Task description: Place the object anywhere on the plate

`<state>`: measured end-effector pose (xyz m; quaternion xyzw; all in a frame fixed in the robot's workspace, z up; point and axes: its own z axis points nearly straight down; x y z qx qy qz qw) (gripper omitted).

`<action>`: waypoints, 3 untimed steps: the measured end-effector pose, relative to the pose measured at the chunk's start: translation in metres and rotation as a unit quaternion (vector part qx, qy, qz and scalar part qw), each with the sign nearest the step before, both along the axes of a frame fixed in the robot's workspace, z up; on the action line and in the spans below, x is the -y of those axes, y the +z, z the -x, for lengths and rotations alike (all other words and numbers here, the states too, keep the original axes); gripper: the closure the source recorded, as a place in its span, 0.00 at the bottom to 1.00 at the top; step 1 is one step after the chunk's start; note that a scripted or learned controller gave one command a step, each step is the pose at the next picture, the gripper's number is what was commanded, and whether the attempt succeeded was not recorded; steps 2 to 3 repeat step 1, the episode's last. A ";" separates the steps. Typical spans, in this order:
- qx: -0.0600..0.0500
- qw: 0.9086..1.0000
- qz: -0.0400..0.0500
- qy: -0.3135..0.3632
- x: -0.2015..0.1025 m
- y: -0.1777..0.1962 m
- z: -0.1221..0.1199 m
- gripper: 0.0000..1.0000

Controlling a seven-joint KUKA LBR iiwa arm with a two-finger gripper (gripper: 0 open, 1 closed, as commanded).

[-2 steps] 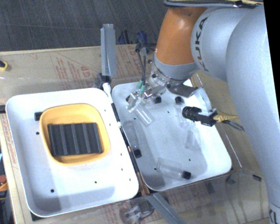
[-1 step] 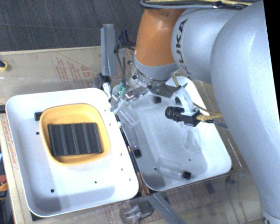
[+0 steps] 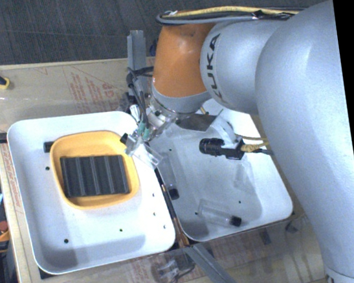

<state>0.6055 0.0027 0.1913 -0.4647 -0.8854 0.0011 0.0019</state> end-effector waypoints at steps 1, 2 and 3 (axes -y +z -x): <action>0.000 1.000 0.000 0.000 0.000 0.000 0.000 0.00; 0.000 1.000 0.000 0.000 0.000 0.000 0.000 0.00; 0.000 1.000 0.000 0.000 0.000 0.000 0.000 0.00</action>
